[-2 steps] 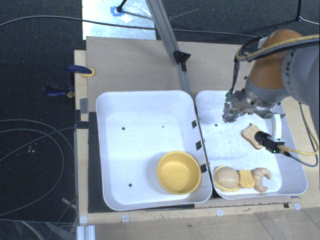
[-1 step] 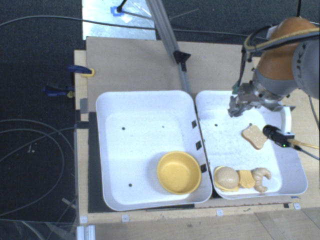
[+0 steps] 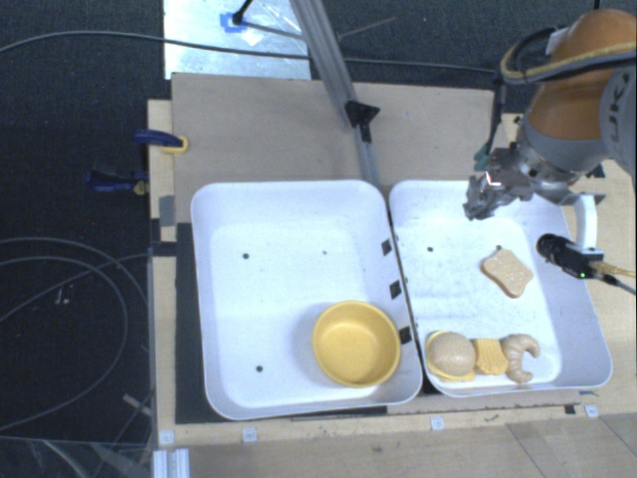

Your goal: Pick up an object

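A tan slice of toy bread [image 3: 507, 272] lies in the right bin [image 3: 438, 237], toward its right side. Along that bin's front edge rest a round bun [image 3: 451, 355], a yellow piece [image 3: 488, 357] and a beige croissant-like piece [image 3: 522, 355], packed close together. A yellow bowl [image 3: 355, 343] sits upright at the front right of the left bin [image 3: 259, 257]. My gripper [image 3: 485, 199] hangs over the back of the right bin, above and behind the bread slice, with nothing seen between its fingers.
A grey pole [image 3: 333, 68] slants down from the top to the gap between the bins. A black cylinder with a green light [image 3: 563, 254] sticks out beside the right bin's right rim. Blue clamps [image 3: 149, 157] grip the bench's left edge.
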